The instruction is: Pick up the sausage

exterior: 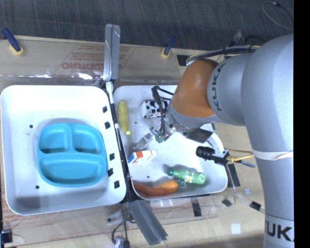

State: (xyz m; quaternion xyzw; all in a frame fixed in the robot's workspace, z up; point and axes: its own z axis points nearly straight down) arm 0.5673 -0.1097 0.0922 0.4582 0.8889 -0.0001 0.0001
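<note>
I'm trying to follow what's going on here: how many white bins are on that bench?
2. The left bin holds a blue divided tray; the right bin holds the sausage near its front edge, among other small items.

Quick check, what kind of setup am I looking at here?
Likely a robot lab pick-and-place bench: two white bins clamped side by side, a KUKA arm reaching in, and toy items like a sausage and a blue tray.
</note>
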